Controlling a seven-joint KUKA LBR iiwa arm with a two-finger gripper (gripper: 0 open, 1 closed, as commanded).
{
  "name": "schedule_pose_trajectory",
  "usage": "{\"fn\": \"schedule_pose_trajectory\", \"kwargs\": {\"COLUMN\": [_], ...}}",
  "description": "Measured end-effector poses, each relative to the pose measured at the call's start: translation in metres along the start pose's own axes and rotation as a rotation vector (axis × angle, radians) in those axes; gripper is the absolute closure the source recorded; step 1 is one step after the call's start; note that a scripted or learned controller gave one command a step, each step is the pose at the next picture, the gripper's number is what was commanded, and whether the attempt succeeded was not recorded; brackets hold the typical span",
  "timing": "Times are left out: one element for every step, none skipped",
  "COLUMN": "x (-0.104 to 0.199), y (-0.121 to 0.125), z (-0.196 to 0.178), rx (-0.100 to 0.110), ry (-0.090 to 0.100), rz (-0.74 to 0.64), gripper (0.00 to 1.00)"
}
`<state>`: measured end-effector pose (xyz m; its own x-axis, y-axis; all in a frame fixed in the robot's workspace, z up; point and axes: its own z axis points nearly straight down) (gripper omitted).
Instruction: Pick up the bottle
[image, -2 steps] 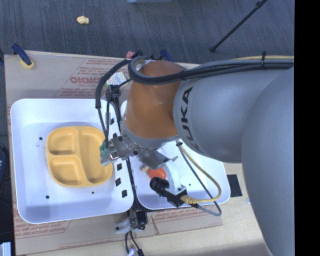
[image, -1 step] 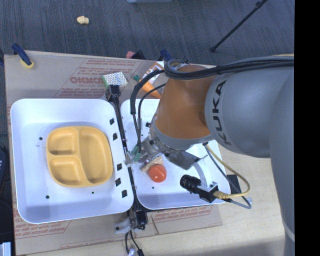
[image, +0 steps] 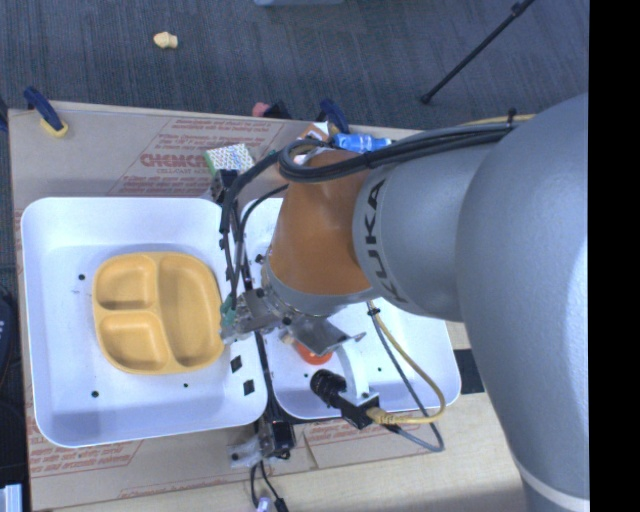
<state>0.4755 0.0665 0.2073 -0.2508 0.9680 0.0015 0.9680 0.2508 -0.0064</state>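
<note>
My arm (image: 330, 240), with its orange band, reaches in from the right and covers most of the right bin (image: 425, 350). The gripper (image: 290, 330) hangs low over that bin's left side, close to the wall shared with the left bin. The wrist hides its lower end. A small orange-red thing (image: 316, 351) peeks out just below the wrist on the bin floor. I cannot tell whether it is part of the bottle or whether the gripper touches it.
A yellow divided plate (image: 155, 310) lies in the left bin (image: 45, 330). Black cables (image: 235, 240) run down the arm's left side, and a yellow cable (image: 410, 415) loops over the right bin's front rim. Brown cardboard (image: 150, 160) lies under both bins.
</note>
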Motion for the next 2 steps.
{"fn": "schedule_pose_trajectory", "kwargs": {"x": [-0.048, -0.007], "y": [-0.012, -0.001], "z": [-0.066, -0.005], "rx": [-0.005, -0.001], "ry": [-0.002, 0.000], "rz": [-0.096, -0.073], "gripper": [1.00, 1.00]}}
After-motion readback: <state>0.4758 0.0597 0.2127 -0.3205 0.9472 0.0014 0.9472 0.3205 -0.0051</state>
